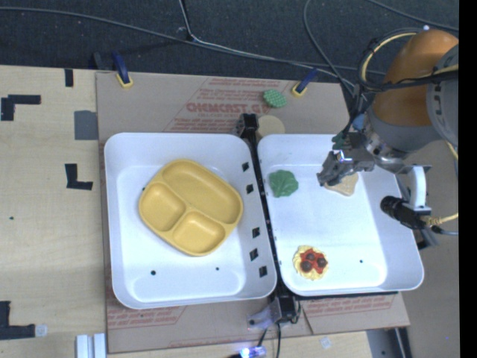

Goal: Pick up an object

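Note:
The right bin (373, 222) holds a green leafy toy piece (283, 183) near its left wall and a small yellow tart with red berries (311, 262) near its front. A tan, bread-like piece (345, 184) lies at the bin's upper right. My gripper (335, 171) hangs right over that tan piece, its dark fingers covering part of it. The view does not settle whether the piece is between them.
The left bin (127, 259) holds a yellow three-compartment plate (191, 206). A green toy (274, 98) and a tan disc (271, 124) lie on the cardboard behind the bins. The arm's wrist and cables fill the upper right. A black divider with clips runs between the bins.

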`<control>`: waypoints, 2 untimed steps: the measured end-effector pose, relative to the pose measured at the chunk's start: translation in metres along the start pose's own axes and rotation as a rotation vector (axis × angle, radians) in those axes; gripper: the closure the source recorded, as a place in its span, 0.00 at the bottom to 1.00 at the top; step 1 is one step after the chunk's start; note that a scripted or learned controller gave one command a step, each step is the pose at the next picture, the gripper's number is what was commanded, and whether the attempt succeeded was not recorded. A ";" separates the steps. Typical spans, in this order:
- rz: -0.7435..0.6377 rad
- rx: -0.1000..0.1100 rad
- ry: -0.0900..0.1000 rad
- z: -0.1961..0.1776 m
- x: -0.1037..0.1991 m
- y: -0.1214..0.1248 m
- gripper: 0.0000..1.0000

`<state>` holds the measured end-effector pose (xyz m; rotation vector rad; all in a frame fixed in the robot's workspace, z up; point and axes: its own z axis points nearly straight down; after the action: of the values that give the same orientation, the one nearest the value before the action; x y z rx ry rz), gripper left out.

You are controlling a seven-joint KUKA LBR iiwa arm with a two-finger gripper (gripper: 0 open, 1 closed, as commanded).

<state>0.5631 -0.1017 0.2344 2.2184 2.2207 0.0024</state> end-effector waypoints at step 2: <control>-0.004 0.006 0.001 0.008 0.110 -0.024 1.00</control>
<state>0.5388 0.0086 0.2260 2.2173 2.2283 -0.0027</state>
